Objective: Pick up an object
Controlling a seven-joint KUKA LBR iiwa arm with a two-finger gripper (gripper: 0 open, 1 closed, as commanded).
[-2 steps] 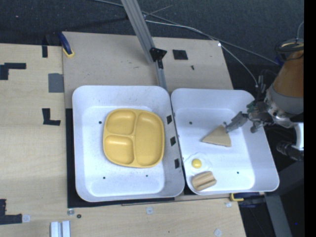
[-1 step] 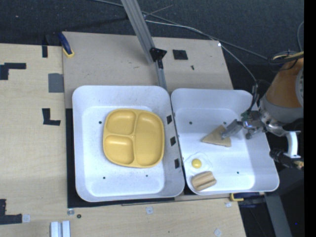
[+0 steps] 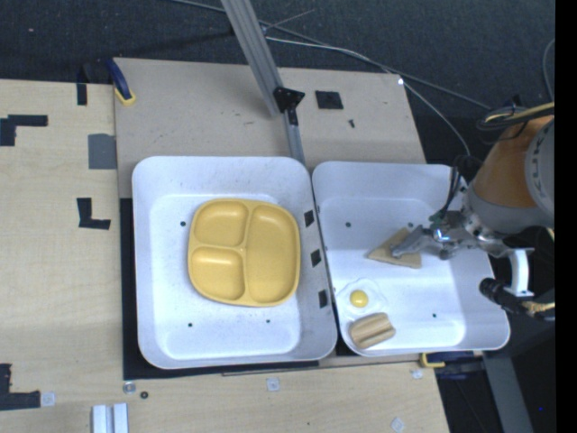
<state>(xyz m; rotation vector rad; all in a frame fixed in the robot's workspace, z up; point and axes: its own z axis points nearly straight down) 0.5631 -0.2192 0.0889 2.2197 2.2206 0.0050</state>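
We are watching the grey arm with its orange band [image 3: 509, 165] reaching in from the right over the right-hand shallow white bin [image 3: 397, 188]. Its gripper [image 3: 416, 240] is sitting low on a tan wedge-shaped toy slice [image 3: 393, 252] near the bin's middle; we cannot tell the state of its fingers. A fried-egg toy [image 3: 359, 298] and a brown bread-roll toy [image 3: 371, 329] are lying near the front. A yellow three-compartment plastic plate [image 3: 243, 251] is occupying the left-hand white bin [image 3: 162, 242] on the worktop [image 3: 198, 106].

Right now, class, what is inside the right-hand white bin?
The right bin holds a tan toast-like wedge, a fried egg and a bread roll. The end effector covers the wedge's right end, hiding what lies beneath.
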